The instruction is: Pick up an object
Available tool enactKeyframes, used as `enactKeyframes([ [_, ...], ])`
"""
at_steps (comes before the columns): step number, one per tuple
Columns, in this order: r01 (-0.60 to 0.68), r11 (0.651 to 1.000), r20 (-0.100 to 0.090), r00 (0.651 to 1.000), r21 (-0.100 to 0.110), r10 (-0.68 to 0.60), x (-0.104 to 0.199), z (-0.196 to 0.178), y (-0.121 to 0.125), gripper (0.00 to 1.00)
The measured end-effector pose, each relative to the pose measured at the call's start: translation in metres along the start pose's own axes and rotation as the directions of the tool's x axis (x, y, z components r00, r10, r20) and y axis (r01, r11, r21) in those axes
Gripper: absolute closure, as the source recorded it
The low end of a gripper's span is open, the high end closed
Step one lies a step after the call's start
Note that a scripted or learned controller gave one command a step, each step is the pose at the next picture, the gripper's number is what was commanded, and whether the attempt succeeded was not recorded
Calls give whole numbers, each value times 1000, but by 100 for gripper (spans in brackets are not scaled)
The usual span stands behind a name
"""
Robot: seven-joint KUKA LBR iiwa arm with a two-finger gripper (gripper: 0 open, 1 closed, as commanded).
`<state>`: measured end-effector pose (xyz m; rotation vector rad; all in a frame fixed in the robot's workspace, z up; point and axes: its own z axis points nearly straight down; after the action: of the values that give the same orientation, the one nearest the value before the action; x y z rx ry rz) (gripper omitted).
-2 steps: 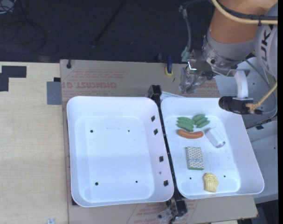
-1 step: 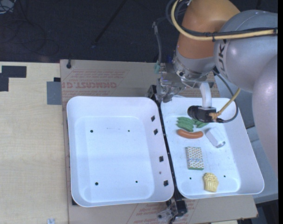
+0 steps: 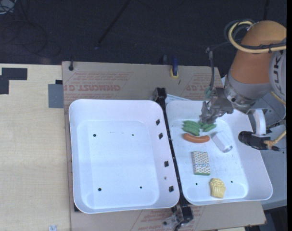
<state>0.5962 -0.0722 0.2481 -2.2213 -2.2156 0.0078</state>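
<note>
The right bin holds a green leafy toy, an orange-red sausage, a patterned green and white box, a yellow corn-like piece and a small clear cylinder. My gripper hangs low over the bin's far part, right at the green toy's right end and just above the sausage. Its dark fingers blend with the green toy, so their state is unclear, and I cannot tell whether they touch it.
The left bin lies beside the right one, split off by a black clamp strip. The arm's grey and orange body looms over the right bin's far right corner. Cardboard lies under both bins.
</note>
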Motion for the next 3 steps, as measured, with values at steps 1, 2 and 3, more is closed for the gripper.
enactKeyframes([
  [1, 5, 1000, -1, 1000, -4, -5, 98, -79, -39, 100],
  [2, 5, 1000, -1, 1000, -7, -5, 146, -102, -12, 100],
  [3, -9, 1000, 2, 1000, 3, 9, 29, -58, -66, 100],
])
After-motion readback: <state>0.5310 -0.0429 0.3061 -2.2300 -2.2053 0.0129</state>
